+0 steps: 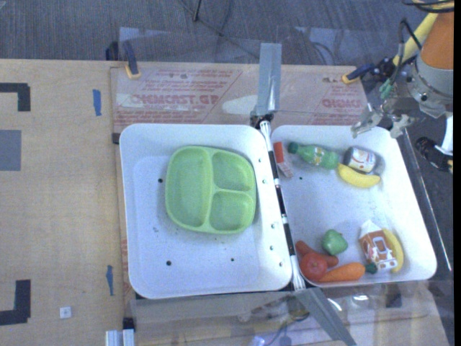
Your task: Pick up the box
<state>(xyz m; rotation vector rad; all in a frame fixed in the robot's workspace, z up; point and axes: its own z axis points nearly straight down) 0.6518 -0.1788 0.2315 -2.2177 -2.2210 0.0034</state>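
Approach underway: pincer (380,123), seemingly open and empty, hovers over the right bin's (418,215) far edge; next it must travel nearward to the box (375,249).

The box (373,249) I'm after is small, orange and white, with printed faces too blurred for me to read. It lies tilted near the front right corner of the right bin (418,215), touching a yellow banana (395,249), just right of a green pepper (333,241).
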